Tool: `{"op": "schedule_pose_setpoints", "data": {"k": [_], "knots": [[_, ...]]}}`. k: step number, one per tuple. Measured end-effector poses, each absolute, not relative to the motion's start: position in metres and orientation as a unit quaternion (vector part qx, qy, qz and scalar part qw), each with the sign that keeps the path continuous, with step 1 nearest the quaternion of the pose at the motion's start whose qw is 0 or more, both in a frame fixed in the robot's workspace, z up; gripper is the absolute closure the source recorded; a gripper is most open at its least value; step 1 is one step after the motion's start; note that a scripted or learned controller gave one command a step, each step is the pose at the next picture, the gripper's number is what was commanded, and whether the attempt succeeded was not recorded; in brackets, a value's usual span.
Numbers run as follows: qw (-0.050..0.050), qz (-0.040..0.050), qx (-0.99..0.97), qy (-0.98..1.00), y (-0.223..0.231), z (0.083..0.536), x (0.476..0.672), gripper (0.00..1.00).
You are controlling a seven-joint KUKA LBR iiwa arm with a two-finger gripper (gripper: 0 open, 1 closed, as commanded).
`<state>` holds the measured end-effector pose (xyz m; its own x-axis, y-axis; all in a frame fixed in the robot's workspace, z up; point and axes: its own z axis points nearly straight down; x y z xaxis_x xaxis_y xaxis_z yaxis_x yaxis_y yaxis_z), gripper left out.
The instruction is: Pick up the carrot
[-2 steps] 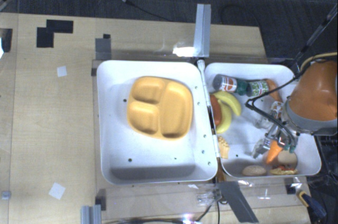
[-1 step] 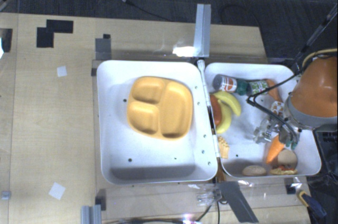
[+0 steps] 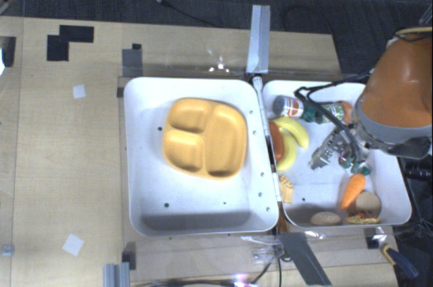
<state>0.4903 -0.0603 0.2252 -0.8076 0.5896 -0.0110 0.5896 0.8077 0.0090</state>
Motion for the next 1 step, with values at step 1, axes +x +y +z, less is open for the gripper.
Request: {"op": "schedule_pose_setpoints", "data": {"k": [1], "knots": [[0.010,-0.0003,0.260,0.966,-0.1534,0.0908,0.5389,1.00]]}}
